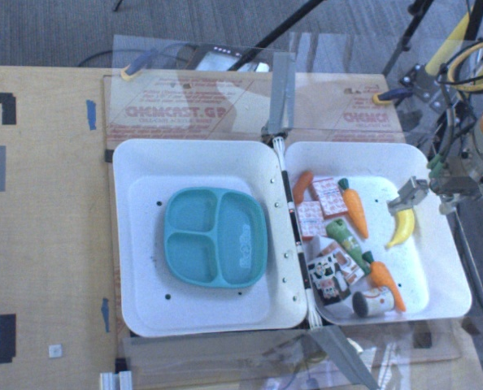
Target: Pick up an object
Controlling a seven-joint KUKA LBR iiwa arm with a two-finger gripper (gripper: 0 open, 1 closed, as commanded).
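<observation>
The right bin (449, 275) holds several toy foods. A yellow banana (402, 227) lies near its right side. My gripper (427, 201) hovers over the bin's right rim, open, and its left finger (407, 194) sits just above the banana's top end. Nothing shows between the fingers. To the left are an orange carrot (354, 205), a second carrot (302, 184), two red and white boxes (328, 197), a green piece (346, 241), a cow-patterned carton (331, 271), a third carrot (385, 279) and a small can (372, 301).
The left bin (136, 177) holds a teal divided plate (215, 238). A hinged divider (289, 218) separates the two bins. Cables and stand legs crowd the area at the upper right behind the arm (461, 165). Brown bench surface lies to the left.
</observation>
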